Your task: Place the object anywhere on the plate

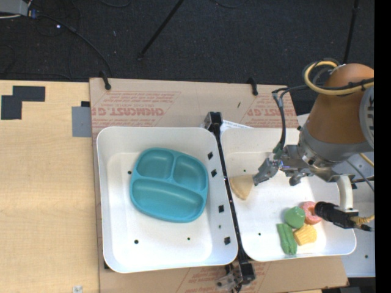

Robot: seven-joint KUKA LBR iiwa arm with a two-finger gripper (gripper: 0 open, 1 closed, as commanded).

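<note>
A teal plate (169, 184) with three compartments lies in the left bin (116, 237). In the right bin (342, 243), a beige wedge-shaped object (240, 188) rests against the divider wall. My gripper (281, 175) hangs over the middle of the right bin, just right of the wedge, and is open with nothing between its fingers. Its left finger (264, 174) points down towards the wedge's right edge. Whether it touches the wedge I cannot tell.
A cluster of toy foods lies at the right bin's lower right: a green piece (286, 237), a green round one (294, 218), a yellow one (305, 234) and a pink one (309, 209). The arm's orange band (342, 108) looms over the bin's right side.
</note>
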